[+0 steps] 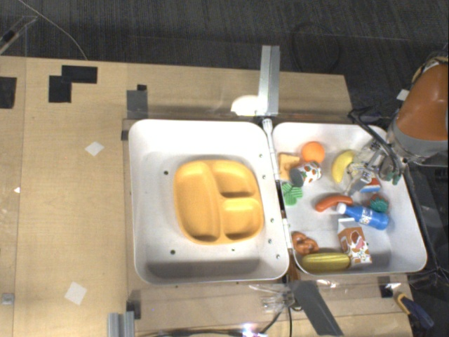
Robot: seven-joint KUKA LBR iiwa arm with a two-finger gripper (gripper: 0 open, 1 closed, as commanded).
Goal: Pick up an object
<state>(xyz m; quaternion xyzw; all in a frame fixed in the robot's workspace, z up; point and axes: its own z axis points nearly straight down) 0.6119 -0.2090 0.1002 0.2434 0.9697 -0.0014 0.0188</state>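
Note:
My gripper (366, 173) hangs low over the right bin (414, 248), just right of a yellow banana (342, 166). A small red and white item (371, 185) lies directly under it. Close by are a red sausage (332, 202), a blue bottle (366, 216) and a small teal piece (379, 205). Further left lie an orange (313, 151), a small multicoloured toy (309, 173) and a green piece (292, 194). Nothing is visibly held.
The left bin (151, 188) holds a yellow divided tray (217, 200). Along the right bin's front lie a pretzel (304, 242), a yellow-green pickle (325, 260) and a brown carton (355, 244). A metal post (269, 83) stands behind the divider between the bins.

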